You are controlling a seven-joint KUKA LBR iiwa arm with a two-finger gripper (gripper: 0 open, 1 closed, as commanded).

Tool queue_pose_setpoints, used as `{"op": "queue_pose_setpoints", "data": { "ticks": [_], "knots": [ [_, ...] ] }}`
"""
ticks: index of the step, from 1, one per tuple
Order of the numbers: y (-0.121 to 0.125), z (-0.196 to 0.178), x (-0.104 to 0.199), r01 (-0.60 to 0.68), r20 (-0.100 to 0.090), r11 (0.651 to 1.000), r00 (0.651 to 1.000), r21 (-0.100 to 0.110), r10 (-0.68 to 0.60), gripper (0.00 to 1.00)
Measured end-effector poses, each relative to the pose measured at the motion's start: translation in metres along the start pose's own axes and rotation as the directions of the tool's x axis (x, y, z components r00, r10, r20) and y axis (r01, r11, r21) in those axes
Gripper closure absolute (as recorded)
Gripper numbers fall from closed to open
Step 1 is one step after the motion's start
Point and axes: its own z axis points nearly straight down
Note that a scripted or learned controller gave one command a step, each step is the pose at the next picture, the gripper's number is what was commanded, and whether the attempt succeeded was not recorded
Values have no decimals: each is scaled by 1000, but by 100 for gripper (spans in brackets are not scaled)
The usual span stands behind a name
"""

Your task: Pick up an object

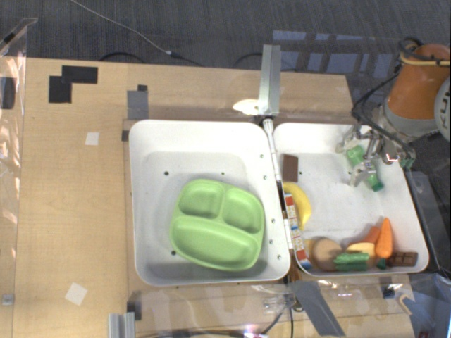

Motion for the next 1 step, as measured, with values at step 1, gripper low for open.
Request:
{"op": "queue_pose_setpoints", "data": {
  "ticks": [1],
  "knots": [
    [30, 2, 8, 47, -5, 999, 999, -3, -47, 0]
  ]
}}
